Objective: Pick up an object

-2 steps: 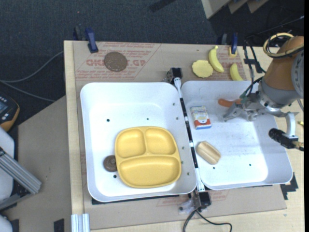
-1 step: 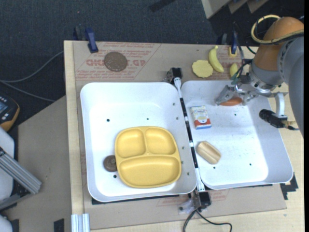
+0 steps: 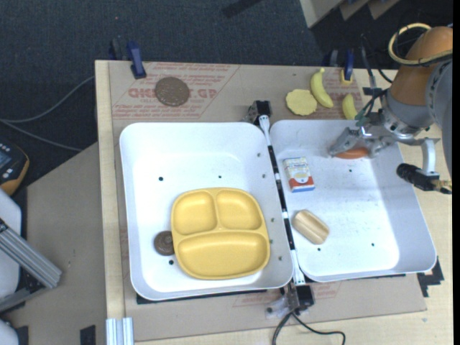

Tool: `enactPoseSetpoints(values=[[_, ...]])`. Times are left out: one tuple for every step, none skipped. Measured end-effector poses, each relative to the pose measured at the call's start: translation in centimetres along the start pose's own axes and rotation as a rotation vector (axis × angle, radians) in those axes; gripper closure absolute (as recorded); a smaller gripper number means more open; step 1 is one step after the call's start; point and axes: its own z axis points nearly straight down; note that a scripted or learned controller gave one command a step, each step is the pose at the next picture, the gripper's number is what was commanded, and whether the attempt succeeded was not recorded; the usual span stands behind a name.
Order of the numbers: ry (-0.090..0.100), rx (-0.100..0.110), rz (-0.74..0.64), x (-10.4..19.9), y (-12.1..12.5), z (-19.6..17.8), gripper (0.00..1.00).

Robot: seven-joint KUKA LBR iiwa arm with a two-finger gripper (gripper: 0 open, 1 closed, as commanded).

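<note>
Two bins [image 3: 136,192] — yellow tray [image 3: 218,232] left, carton [image 3: 298,174] right.

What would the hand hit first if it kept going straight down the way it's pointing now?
Most likely the small orange object lying right under the hand near the back of the right bin. Depth is unclear from this slanted view, so it may already be touching.

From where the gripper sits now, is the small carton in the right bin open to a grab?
Probably yes. The small carton lies flat, apart from the tan block, with bare right bin floor between it and the gripper.
</note>
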Motion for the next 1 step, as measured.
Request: enactPoseSetpoints(values=[[-0.012, -0.002, -0.006, 6.47, 0.01, -0.03, 0.0]])
